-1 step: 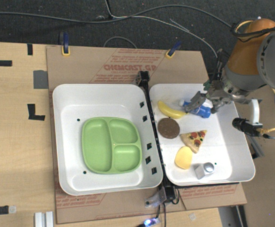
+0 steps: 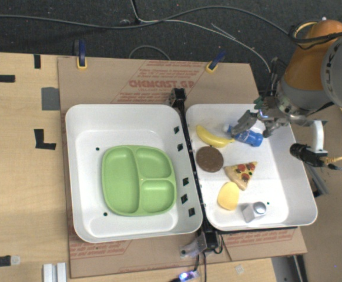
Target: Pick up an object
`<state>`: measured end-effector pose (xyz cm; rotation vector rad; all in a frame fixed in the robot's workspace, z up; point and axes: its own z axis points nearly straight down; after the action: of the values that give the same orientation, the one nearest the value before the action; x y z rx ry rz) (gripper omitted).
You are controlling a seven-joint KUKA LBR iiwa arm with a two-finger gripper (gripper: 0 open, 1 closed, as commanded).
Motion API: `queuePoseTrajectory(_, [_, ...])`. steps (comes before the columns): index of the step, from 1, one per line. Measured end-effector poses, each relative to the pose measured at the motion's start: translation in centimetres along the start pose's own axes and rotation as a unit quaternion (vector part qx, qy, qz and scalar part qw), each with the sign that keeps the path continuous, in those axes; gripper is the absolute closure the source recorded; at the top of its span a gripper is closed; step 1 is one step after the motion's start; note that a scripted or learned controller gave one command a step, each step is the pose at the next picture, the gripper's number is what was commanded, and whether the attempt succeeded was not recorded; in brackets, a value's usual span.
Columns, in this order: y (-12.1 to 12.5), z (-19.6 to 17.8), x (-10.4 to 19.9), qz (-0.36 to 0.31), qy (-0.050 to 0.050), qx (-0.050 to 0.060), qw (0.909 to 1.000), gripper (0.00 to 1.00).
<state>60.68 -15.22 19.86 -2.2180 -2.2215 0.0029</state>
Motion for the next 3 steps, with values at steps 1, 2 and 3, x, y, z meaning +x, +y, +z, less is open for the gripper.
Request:
queuePoseTrajectory(1, [0.3,5.7,1.0,0.000,0.000,0.002,1.0000,0.00])
queuePoseTrajectory(2, [0.2,11.1,1.1,0.001,0.000,0.001,1.0000,0.00])
queuePoseTrajectory(3, [0.4,9.7,1.2,-0.001,0.001,-0.001,1.0000,1.00])
